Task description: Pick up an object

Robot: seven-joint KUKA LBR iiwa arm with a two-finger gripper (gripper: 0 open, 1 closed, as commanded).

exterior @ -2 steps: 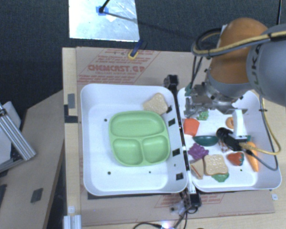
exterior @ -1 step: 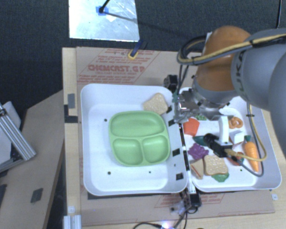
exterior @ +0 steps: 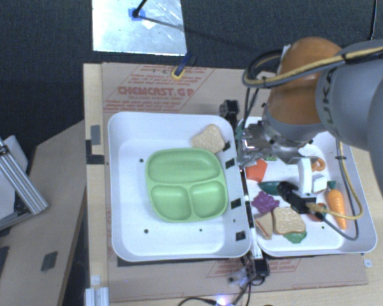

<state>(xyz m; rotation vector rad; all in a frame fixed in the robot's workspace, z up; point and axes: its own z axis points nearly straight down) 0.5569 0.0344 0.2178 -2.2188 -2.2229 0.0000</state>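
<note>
A shallow white plastic bin (exterior: 126, 171) takes up the left half of the bench. In it lies a pale green plastic plate (exterior: 186, 183) with three compartments, flat and near the middle. A tan toy bread slice (exterior: 209, 139) rests in the bin's far right corner, just beyond the plate's rim and apart from it.

The gripper (exterior: 244, 144) sits low over the strip where the two bins meet, just right of that bread slice. The bulky wrist covers it from above, and I cannot tell how its grip stands or whether anything is in it.

The second shallow white plastic bin (exterior: 362, 225) lies to the right, its far part hidden under the grey arm (exterior: 357, 94). A red-orange toy piece (exterior: 257, 169) lies just below the gripper, partly covered, so its shape is unclear. Nearer the camera is a small teal piece (exterior: 269, 187), too small to name. Below it is a purple toy grape bunch (exterior: 265, 202), then a small tan wedge (exterior: 263, 225) beside a larger tan bread slice (exterior: 287, 220). That slice overlaps a dark green piece (exterior: 297, 237), of which only an edge shows. Farther right are a small orange ring (exterior: 317, 165) and an orange toy carrot (exterior: 336, 201), its tip pointing toward the near rim.
</note>
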